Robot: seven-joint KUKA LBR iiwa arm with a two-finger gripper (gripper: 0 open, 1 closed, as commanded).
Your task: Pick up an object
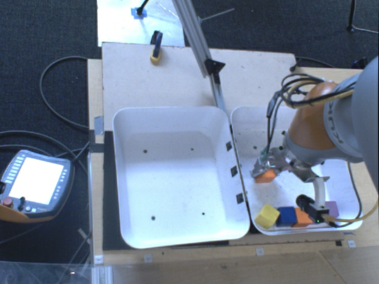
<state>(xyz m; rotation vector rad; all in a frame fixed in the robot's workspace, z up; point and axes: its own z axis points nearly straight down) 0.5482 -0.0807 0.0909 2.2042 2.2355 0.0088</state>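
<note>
My gripper [263, 169] hangs over the left part of the right bin [249, 129], close to the wall between the two bins. A small orange block [266, 176] sits between its fingertips, and the fingers are shut on it. Along the bin's front edge lie a yellow block [267, 216], a blue block [288, 215], a second orange block [303, 219] and a purple block [332, 209]. The arm's wrist covers the middle of this bin.
The left bin [127, 158] stands beside the right one, their rims touching. A slanted metal pole [198, 40] crosses the board behind the bins. A yellow-black clamp [156, 47] lies at the back left. A teach pendant [32, 183] rests off the bench's left side.
</note>
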